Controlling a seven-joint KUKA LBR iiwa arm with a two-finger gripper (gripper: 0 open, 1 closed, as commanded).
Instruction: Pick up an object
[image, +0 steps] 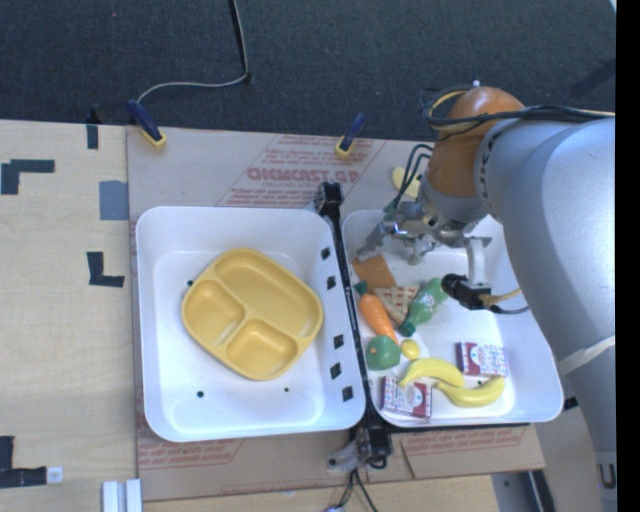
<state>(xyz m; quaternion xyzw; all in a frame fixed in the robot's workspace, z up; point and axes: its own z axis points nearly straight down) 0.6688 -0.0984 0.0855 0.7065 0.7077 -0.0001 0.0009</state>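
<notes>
**In the right bin: hand among toy food**

In the right bin (530, 400), the hand (405, 235) hangs over a brown wedge (374, 270); grip state cannot be told. Nearby: 1 carrot (377, 315), 1 banana (455, 383), 2 cartons. Left bin (160, 330): 1 yellow tray (252, 313).

Arm (560, 230) hides right bin (520, 405) far corner; cut off right.

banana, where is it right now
The banana lies in the right bin, near its front edge, between two small red and white cartons, with a green pepper to its left.
</notes>
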